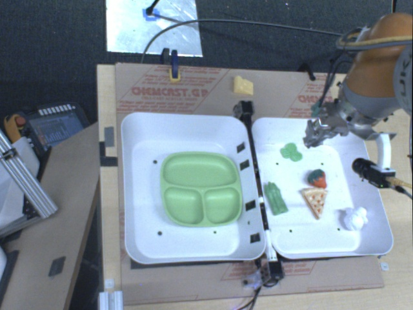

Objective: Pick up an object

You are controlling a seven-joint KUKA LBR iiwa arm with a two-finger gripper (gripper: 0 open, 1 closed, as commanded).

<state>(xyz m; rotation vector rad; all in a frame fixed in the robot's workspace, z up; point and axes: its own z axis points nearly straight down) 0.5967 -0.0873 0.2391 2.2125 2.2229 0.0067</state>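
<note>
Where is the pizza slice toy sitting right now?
The pizza slice lies in the right bin, just below the red strawberry toy and right of the green block.

Board (193, 89) under the bins: red print "CHEMCAST GP" is showing along its far edge, left of centre; further red lettering at far right and near edge is reading illegibly.

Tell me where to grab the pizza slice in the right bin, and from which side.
Come straight down on the pizza slice and pinch across its two long edges near the wide crust end. It lies flat with its point toward the bin's front, beside the strawberry.
</note>
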